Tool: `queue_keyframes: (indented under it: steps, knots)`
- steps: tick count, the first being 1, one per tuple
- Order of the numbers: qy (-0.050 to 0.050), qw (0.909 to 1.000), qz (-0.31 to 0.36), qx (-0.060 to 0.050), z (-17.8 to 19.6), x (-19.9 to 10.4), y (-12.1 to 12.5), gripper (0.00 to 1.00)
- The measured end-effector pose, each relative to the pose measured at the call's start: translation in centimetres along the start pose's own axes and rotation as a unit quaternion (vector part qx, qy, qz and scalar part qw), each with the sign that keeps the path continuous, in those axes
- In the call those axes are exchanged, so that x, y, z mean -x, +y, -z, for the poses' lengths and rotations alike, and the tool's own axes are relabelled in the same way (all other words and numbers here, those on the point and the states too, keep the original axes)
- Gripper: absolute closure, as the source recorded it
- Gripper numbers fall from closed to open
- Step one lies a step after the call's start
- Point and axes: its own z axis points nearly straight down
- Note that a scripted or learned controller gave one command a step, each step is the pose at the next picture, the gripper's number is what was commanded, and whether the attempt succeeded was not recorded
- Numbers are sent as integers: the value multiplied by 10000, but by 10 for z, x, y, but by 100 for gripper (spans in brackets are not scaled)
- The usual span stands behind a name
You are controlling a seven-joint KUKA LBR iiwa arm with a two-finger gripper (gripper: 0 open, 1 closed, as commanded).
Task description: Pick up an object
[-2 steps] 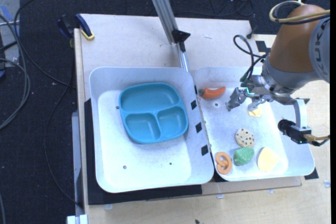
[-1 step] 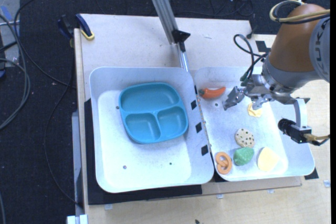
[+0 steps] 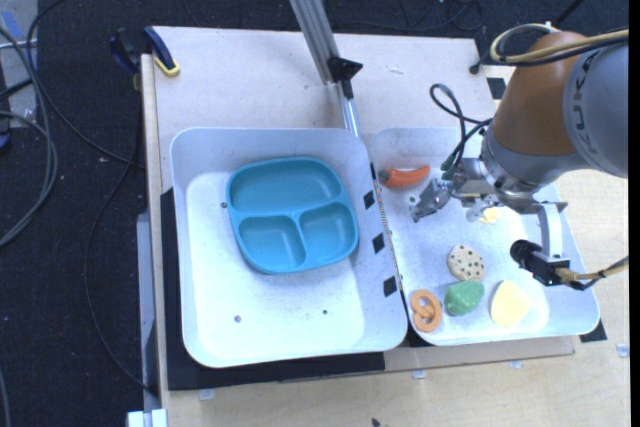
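Observation:
My gripper (image 3: 431, 201) hangs over the upper left part of the right bin (image 3: 570, 315), at the end of the grey arm with its orange band (image 3: 535, 105). Just up and left of the gripper lies an orange carrot-like piece (image 3: 405, 176). Lower in the same bin sit a speckled cookie (image 3: 465, 262), a green lump (image 3: 463, 298), a brown pretzel (image 3: 426, 309) and a pale yellow piece (image 3: 509, 303). A small yellow item (image 3: 490, 213) peeks out beside the wrist. Nothing shows in the gripper.
The left bin (image 3: 200, 315) holds a blue divided plate (image 3: 293, 214). A metal pole (image 3: 310, 5) slants down to the back edge between the bins. Black clips (image 3: 381, 235) line the shared rim. A cable with a black plug (image 3: 535, 260) hangs over the right bin.

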Motion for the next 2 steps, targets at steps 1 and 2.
queue_keyframes:
  steps: [1, 2]
  knots:
    - [2, 10000, -4, -7, -44, 2, 2, 0]
    - [-7, 10000, -4, 23, -74, 2, 3, 0]
